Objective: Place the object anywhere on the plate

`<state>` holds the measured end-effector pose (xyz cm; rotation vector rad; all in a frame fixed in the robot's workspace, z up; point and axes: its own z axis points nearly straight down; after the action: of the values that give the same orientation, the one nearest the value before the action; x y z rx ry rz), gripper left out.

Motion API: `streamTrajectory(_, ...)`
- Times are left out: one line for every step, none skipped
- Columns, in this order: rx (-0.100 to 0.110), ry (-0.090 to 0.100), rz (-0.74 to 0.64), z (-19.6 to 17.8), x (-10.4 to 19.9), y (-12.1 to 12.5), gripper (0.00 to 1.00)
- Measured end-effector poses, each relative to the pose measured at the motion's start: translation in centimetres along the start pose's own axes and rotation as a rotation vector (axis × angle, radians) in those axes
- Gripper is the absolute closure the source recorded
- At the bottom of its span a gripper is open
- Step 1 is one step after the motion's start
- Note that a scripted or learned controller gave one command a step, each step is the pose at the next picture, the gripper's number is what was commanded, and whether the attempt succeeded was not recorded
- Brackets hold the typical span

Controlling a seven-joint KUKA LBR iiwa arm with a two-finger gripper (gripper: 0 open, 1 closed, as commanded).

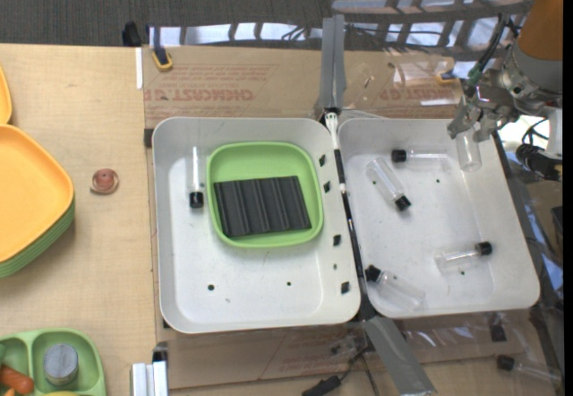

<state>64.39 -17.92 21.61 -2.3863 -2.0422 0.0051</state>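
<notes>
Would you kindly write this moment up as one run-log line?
gripper: over right bin's far right corner, clear tube at its tip | green plate: left bin, bears dark ridged block, no tube

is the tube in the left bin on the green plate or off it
Off it. The tube lies on the left bin floor just left of the green plate, beside its rim.

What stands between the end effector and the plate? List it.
Only the bins' adjoining rims, low between end effector and plate. A black mat covers much of the plate.
</notes>
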Motion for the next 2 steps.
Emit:
streamTrajectory(0.0,0.002,-0.314,5.1,-0.2,-1.1,1.0)
streamTrajectory(-0.003,0.001,-0.452,4.4,-1.6,-6.1,1.0)
